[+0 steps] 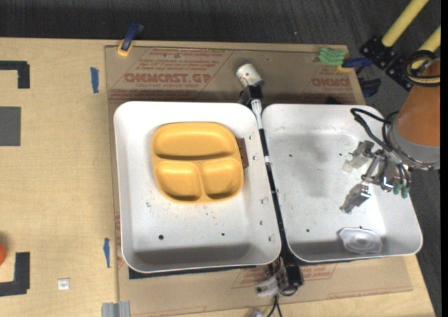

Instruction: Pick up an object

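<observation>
Clear lid [361,240] lies in the right bin [308,168] below the pincer [357,177], whose fingers are spread, holding nothing.

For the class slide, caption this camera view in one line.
Gripper open over the right bin, yellow tray in the left bin.

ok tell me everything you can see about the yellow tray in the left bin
The yellow tray is a rounded, glossy piece that looks like moulded plastic. It has three compartments: one long one across the far side and two smaller ones side by side nearer the camera. It lies flat and right way up on the floor of the left white bin, towards the bin's far half, nothing in its compartments. Its right edge sits close to the bin's right wall. The gripper is over the other bin, well apart from it.
</observation>
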Action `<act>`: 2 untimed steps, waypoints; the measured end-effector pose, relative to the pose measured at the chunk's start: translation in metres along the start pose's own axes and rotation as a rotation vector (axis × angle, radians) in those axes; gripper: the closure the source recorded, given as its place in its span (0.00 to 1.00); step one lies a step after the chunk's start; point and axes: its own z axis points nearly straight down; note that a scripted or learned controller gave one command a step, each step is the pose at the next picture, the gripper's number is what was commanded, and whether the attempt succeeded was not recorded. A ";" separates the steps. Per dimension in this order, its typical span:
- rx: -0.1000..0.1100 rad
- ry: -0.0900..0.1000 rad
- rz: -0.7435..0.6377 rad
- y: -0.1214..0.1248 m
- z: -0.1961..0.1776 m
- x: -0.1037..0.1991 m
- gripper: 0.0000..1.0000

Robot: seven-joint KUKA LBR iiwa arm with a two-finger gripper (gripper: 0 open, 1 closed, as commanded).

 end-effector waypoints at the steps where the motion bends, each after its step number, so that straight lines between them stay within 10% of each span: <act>1: 0.000 0.005 0.131 0.031 0.068 0.062 0.00; 2: 0.000 0.000 -0.197 0.025 -0.025 0.059 0.00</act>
